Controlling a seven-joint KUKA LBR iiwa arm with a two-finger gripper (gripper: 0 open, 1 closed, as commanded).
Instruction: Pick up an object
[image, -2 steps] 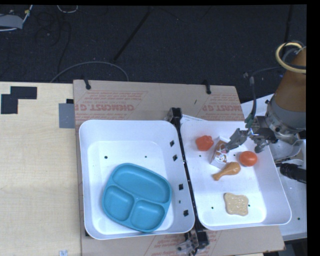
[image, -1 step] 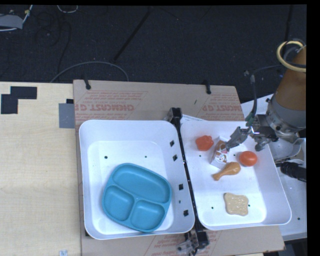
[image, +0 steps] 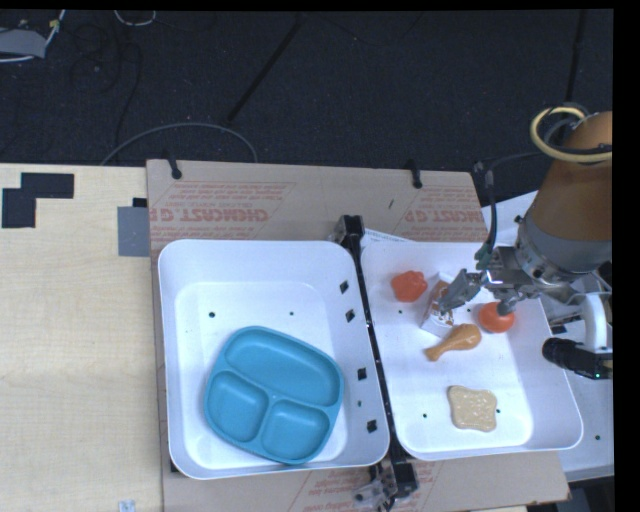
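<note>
In the right bin (image: 560, 425) lie an orange-red round piece (image: 408, 286), a tan drumstick-shaped toy (image: 455, 341), a red round piece (image: 497, 319) and a beige flat piece (image: 472, 408). My gripper (image: 462, 292) hangs low over the upper middle of this bin, between the two red pieces and just above the drumstick. A small white and brown item (image: 437, 312) sits right by its left tip. Nothing is visibly lifted off the bin floor.
The left bin (image: 190, 270) holds a blue divided plate (image: 272, 394). A black divider (image: 362, 330) separates the bins. The grey and orange arm (image: 570, 200) comes in over the right bin's right rim. Cables run across the dark floor behind.
</note>
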